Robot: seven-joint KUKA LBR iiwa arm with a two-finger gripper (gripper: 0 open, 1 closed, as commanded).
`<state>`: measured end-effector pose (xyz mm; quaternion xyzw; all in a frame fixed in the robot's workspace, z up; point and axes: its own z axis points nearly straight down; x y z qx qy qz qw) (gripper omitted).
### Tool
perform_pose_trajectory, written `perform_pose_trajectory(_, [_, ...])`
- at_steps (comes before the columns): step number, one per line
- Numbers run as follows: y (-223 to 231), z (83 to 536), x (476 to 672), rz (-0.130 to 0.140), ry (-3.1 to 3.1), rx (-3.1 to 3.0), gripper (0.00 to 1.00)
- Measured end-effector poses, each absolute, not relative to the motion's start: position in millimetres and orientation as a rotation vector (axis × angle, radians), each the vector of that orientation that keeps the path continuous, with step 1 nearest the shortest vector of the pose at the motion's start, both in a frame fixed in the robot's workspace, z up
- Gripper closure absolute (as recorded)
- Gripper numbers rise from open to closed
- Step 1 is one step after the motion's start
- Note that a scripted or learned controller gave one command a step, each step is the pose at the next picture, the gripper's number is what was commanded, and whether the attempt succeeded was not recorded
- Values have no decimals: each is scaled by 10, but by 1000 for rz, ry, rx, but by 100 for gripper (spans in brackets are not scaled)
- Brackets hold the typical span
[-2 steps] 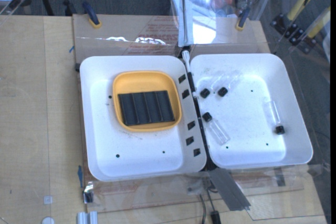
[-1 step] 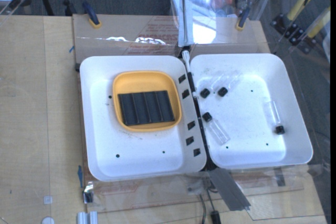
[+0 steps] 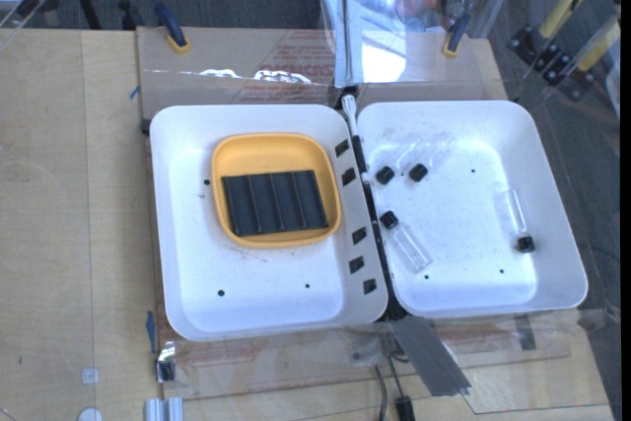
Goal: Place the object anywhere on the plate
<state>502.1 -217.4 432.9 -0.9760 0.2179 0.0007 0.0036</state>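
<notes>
The ribbed slab point(image 3: 274, 202) lies on the plate point(image 3: 276, 151). It is judged stiff and light, best gripped across its grooves. Pincer state cannot be told.

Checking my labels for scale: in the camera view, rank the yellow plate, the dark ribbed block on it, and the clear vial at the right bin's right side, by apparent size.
1. Yellow plate
2. Dark ribbed block, lying within the plate's rim
3. Clear vial, plainly the smallest
</notes>
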Motion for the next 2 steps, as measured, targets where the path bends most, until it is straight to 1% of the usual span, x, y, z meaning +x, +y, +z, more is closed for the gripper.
perform_pose_trajectory(1, [-2215, 4329, 5361, -2, 346, -3114, 100])
perform_pose_trajectory(2, [-2215, 4327, 5090, -1, 309, -3116, 100])
